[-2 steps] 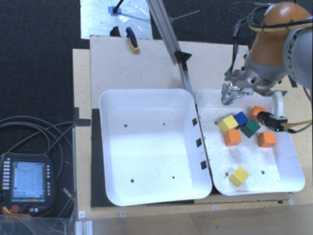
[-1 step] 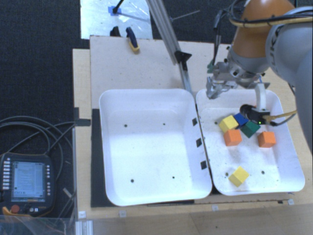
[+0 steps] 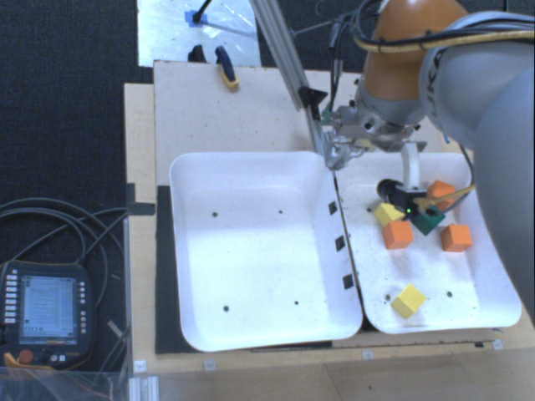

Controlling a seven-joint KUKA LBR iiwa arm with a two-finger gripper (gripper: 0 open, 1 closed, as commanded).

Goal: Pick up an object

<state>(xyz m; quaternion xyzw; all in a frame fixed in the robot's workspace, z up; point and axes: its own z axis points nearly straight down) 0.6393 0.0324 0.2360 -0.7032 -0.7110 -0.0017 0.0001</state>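
Orange block (image 3: pixel 398 234) — near jaws, not touching

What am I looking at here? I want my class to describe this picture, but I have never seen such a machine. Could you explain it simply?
This is a single picture, taken by a fixed camera above a bench and looking down at a slant. The big grey and orange shape on the right is a robot arm, which is meant to pick up an object. Its gripper, the grasping tool at its tip, hangs over the far rim where two shallow white bins meet. No block can be seen in it.

The right bin holds three orange blocks, two yellow blocks and a green block. The left bin is beside it. At lower left lies a handheld control pad with cables.
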